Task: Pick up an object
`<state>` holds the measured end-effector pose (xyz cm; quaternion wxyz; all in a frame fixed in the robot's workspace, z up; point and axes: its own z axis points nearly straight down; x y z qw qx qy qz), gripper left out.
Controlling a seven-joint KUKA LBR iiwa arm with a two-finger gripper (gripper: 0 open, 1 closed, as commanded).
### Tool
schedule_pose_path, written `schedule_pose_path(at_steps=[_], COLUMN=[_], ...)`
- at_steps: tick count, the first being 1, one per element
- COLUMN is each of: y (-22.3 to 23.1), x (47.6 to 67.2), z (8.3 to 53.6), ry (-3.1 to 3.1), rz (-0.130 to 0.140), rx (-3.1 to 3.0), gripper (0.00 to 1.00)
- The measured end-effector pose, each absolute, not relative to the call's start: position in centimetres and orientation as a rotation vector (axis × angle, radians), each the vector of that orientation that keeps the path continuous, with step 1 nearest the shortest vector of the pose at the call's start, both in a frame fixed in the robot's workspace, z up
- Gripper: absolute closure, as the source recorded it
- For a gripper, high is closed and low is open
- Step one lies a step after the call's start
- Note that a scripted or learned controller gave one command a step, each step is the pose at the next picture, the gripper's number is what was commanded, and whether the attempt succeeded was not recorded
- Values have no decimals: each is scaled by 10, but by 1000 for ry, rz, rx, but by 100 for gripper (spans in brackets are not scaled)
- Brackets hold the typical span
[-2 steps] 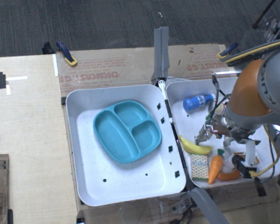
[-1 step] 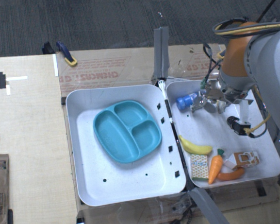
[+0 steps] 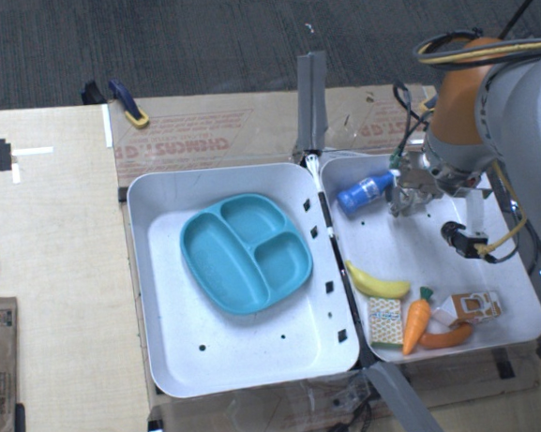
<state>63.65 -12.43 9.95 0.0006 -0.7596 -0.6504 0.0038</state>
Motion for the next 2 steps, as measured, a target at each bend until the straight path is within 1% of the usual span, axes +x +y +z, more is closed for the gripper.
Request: schedule_pose_path(at_steps=[1, 2], y=[-82, -82], x=[659, 659], z=[226, 226], ry=[-1986, -1986], rz=[3, 5], rx=[-2435, -2435], gripper=[100, 0])
